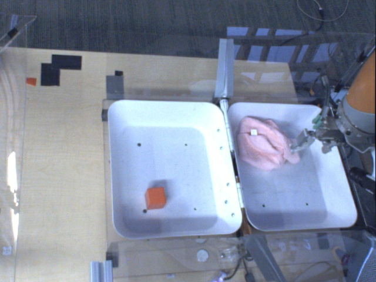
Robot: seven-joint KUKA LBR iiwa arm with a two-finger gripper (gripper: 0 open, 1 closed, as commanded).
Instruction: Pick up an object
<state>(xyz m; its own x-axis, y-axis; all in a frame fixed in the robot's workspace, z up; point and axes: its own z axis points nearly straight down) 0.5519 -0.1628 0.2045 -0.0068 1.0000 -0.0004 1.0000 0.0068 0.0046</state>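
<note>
Hand [298,145] at 3 o'clock of right bin [329,216], finger state indeterminable | pink cloth [264,143] at bin's 10 o'clock, touching hand | orange block [155,198] in left bin [176,122], 7 o'clock

No text, label, brand, number or sign can be read anywhere on the bench.

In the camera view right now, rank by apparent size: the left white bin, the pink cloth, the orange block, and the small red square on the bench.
1. left white bin
2. pink cloth
3. orange block
4. small red square, which lies farther from the camera, so its true size is less certain.
</note>
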